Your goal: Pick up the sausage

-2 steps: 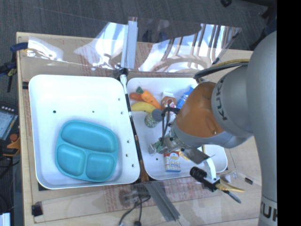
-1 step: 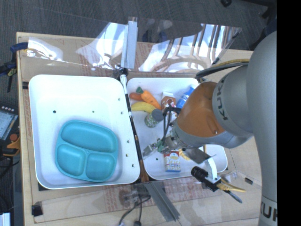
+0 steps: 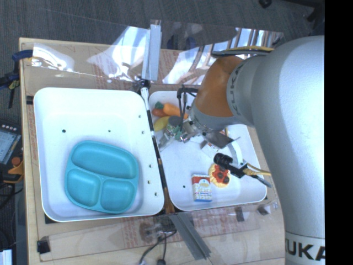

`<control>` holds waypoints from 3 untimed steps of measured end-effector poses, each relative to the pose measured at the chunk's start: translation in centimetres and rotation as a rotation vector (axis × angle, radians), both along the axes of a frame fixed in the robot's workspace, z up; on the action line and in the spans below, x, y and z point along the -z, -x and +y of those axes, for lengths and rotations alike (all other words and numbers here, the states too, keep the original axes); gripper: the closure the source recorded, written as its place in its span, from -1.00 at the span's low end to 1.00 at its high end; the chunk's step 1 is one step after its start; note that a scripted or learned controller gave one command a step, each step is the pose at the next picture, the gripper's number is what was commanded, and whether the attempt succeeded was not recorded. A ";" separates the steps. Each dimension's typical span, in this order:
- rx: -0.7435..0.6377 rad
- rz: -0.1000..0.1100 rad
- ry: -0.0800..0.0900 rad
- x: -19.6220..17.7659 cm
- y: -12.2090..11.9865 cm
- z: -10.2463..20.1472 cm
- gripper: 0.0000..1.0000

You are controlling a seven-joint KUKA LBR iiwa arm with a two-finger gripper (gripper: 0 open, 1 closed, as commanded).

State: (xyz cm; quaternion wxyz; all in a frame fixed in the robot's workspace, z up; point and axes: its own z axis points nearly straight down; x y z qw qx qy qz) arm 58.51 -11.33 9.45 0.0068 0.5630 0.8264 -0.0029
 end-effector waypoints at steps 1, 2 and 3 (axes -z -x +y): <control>-0.247 0.007 0.000 0.0 10.9 -0.9 -1.00; 0.008 0.005 -0.009 0.1 -3.9 -0.3 -1.00; -0.002 0.013 -0.011 -0.7 -3.8 -0.1 1.00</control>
